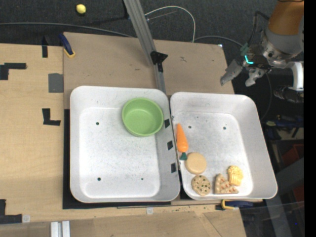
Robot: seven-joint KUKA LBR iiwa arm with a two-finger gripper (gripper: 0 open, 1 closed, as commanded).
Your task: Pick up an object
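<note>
Even, diffuse light is falling from above on the tabletop (113,58); the two white bins (79,147) are reading bright without blowing out; shadows are staying soft and short beneath their rims; the upper part and right side of the frame are sinking into darkness; fine detail is looking slightly soft and grainy throughout.

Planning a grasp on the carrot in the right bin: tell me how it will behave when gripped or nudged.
The carrot looks like a rigid toy, so it probably will not flex. Its tapered, rounded body may slip from a pinch or roll sideways if nudged. It lies beside the bin wall, which may crowd the end effector.
</note>
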